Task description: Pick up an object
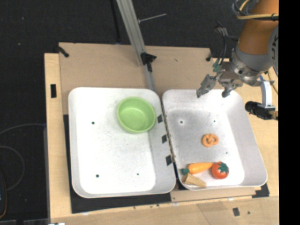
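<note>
Carrying two white bins side by side on the desk [103,69], left bin [84,172] and right bin [243,125] touching along their inner edges. Reaching in from the right with the grey and orange arm [258,27]. Resting a green bowl [136,115] in the far part of the left bin, well apart from everything else. Hovering the pincer [214,87] over the far rim of the right bin, fingers spread wide and holding nothing, likely readying for a descent. Gathering the candidates in the right bin's near part: a carrot [199,167] touching a red tomato [220,170], a beige wedge [193,180] just beside the carrot. Sitting alone nearer mid-bin, a small orange pretzel [210,140], probably the easiest pick, having open room around it.
</note>
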Controlling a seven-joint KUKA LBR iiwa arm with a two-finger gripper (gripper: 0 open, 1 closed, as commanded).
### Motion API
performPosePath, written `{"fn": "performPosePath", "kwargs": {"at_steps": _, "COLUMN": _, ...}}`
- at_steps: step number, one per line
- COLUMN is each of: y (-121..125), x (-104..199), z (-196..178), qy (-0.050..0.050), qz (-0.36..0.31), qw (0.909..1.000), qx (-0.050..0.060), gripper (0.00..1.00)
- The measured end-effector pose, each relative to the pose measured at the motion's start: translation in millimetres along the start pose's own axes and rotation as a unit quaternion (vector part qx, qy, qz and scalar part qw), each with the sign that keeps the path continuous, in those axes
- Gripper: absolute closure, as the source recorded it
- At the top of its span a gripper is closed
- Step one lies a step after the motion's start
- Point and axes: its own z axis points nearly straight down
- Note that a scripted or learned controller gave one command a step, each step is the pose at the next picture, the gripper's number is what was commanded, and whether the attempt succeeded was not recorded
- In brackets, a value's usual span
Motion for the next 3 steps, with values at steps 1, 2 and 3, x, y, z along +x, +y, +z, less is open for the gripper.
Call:
{"fn": "performPosePath", "kwargs": {"at_steps": 1, "y": 0.0, "x": 0.0, "z": 0.0, "qy": 0.0, "qz": 0.0, "qw": 1.0, "qx": 0.0, "gripper": 0.0}}
{"fn": "performPosePath", "kwargs": {"at_steps": 2, "y": 3.7, "x": -0.9, "z": 42.8, "qy": -0.001, "qz": 0.001, "qw": 1.0, "qx": 0.002, "gripper": 0.0}}
{"fn": "performPosePath", "kwargs": {"at_steps": 3, "y": 4.2, "x": 0.6, "z": 85.4, "qy": -0.001, "qz": 0.002, "qw": 1.0, "qx": 0.002, "gripper": 0.0}}
